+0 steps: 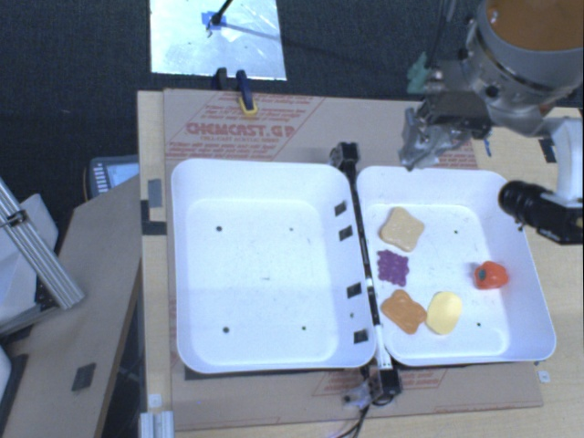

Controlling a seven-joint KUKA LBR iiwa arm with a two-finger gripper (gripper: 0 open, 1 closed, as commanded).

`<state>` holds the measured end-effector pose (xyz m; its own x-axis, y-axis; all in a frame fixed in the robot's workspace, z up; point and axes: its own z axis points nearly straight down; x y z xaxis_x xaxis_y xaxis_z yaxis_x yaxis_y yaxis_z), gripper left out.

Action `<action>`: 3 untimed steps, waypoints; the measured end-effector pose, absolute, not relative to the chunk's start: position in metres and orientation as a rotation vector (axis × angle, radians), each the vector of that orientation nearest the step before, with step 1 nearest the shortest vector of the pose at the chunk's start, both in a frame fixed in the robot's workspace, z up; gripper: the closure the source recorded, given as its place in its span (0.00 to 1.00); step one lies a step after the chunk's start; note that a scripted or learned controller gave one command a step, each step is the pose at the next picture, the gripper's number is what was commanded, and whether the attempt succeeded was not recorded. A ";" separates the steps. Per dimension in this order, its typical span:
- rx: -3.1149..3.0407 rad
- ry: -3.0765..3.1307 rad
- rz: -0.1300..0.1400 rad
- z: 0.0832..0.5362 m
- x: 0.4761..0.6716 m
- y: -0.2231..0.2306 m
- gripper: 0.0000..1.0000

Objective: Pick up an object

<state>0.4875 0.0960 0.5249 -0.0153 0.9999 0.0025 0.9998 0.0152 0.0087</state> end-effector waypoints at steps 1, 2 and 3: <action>2.218 2.235 -0.018 0.369 0.485 0.125 1.00; 2.218 2.214 0.019 0.477 0.487 0.091 1.00; 2.211 2.231 0.005 0.466 0.517 0.151 1.00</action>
